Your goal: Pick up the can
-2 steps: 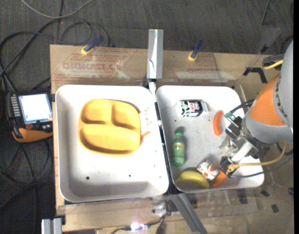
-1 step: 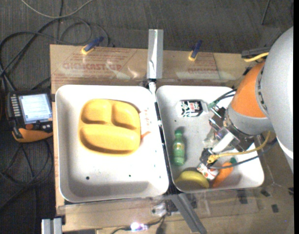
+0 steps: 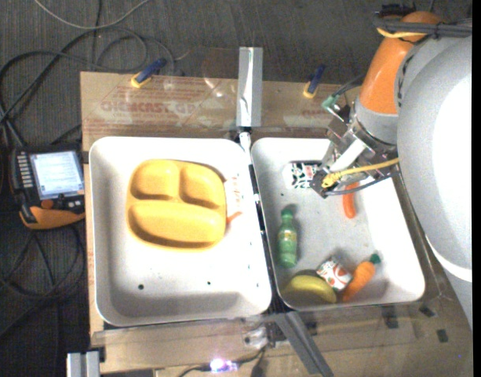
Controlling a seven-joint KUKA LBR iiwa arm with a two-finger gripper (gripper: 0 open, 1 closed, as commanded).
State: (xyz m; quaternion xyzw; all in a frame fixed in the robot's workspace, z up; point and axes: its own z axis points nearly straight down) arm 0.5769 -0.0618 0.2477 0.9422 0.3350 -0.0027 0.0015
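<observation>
Can (image 3: 303, 174), black-and-white patterned, lies on its side near the far end of the right bin (image 3: 397, 277), close to the wall between the two bins. Just beside it, on the arm's side, hangs the end effector (image 3: 332, 177), low over the bin floor with yellow cable looped about it; whether its grasping parts are spread or closed I cannot tell, and nothing shows the can caught in them. To do this step well, I judge the end effector should centre over the can's body and straddle it across its narrow width, since a can lying down will likely roll if nudged from one side. A small orange piece (image 3: 349, 205) lies just behind the end effector, and a green bottle (image 3: 287, 238) sits nearer the camera, apart from the can, so the approach looks fairly free. Farther off, at the bin's near end, cluster a yellow fruit (image 3: 310, 288), a red-and-white carton (image 3: 333, 274) and a carrot (image 3: 362, 276). The left bin (image 3: 114, 289) holds a yellow divided tray (image 3: 177, 203).
</observation>
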